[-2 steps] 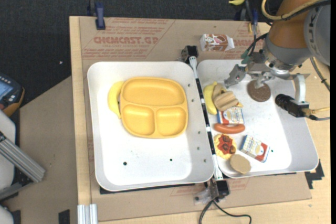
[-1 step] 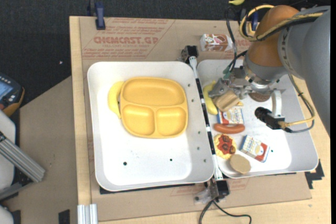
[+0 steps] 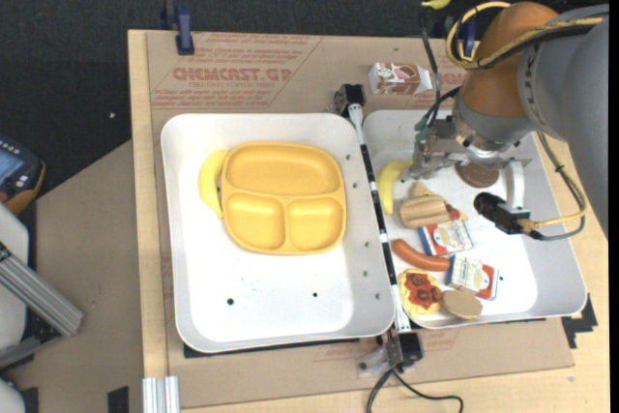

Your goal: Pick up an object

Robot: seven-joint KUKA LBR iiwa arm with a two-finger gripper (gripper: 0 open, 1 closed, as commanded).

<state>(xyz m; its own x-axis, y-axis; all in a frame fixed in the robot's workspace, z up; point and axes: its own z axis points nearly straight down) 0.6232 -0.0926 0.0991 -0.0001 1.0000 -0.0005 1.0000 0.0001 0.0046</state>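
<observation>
A blue clamp [image 3: 181, 26] grips the upper left edge of the bench [image 3: 251, 73], whose brown board carries red lettering. Below it, the left bin [image 3: 193, 295] fills the left and middle of the frame. In its upper half lies a yellow tray [image 3: 282, 196] with three compartments, and a yellow plate [image 3: 209, 179] pokes out from under the tray's left edge.

Right of centre sits the right bin [image 3: 551, 290], touching the left one along a dark seam. Along its left side, from top to bottom, lie a banana [image 3: 389, 185], a bread roll [image 3: 424, 210], a small red and white packet [image 3: 452, 236], a sausage [image 3: 420, 255], a slice of pizza [image 3: 420, 293] and a tan biscuit [image 3: 462, 304], with a blue and white packet [image 3: 474, 273] just right of the sausage. A small carton [image 3: 397, 77] rests on the board above this bin.

The gripper [image 3: 427, 157] hangs at the upper left of the right bin, just above the banana and roll; how far apart it stands I cannot tell. The arm [image 3: 542, 73] enters from the upper right, its orange band [image 3: 503, 63] above the wrist
</observation>
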